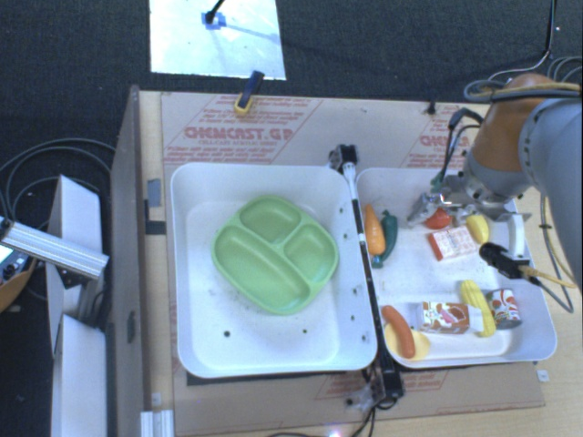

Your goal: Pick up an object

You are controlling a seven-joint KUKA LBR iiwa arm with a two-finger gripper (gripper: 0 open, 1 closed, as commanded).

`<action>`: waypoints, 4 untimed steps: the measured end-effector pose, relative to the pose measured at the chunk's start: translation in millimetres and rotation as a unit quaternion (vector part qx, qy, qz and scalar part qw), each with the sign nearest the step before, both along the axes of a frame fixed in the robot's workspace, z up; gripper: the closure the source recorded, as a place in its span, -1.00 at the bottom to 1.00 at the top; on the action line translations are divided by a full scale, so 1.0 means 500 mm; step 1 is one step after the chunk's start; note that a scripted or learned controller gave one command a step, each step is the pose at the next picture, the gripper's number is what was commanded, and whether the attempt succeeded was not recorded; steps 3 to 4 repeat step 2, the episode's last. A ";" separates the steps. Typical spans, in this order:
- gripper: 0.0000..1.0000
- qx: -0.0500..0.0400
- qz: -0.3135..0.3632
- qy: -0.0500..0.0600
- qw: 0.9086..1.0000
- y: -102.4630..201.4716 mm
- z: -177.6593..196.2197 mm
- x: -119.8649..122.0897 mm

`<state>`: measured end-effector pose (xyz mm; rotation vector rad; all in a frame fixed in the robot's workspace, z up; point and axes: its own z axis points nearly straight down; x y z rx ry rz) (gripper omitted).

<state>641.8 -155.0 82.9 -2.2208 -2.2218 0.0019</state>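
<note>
Two white bins sit side by side on the bench, and the arm [533,135] is bent low over the right bin [537,340], its orange band above the wrist. The left bin [196,244], well off to the gripper's left, carries a green divided plate [273,253].

The gripper [442,209] is down at the far end of the right bin. It seems to be right over a small red item [439,218], but whether it has closed on that or anything else I cannot tell from here; the metal parts blur together.

Just beside the gripper on its near side lies a red-and-white packet [453,242], with a small yellow piece [477,228] next to it. Against the dividing wall are an orange carrot [373,230] and a dark green pepper [388,233]. Farther toward the near edge are a printed carton [446,317], a corn cob [475,306], a small can [506,308] and a sausage on a yellow bun [401,332].

I judge this to be the reach-and-grasp step, not yet a lift. Next it would need a firm close on the red item, then a straight rise clear of the packet.
</note>
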 end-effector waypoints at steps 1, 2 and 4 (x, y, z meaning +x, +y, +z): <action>1.00 0.000 0.001 -0.003 1.000 0.001 0.026 0.005; 1.00 0.002 0.006 -0.004 1.000 0.209 0.215 -0.044; 1.00 0.002 0.006 -0.004 1.000 0.209 0.215 -0.044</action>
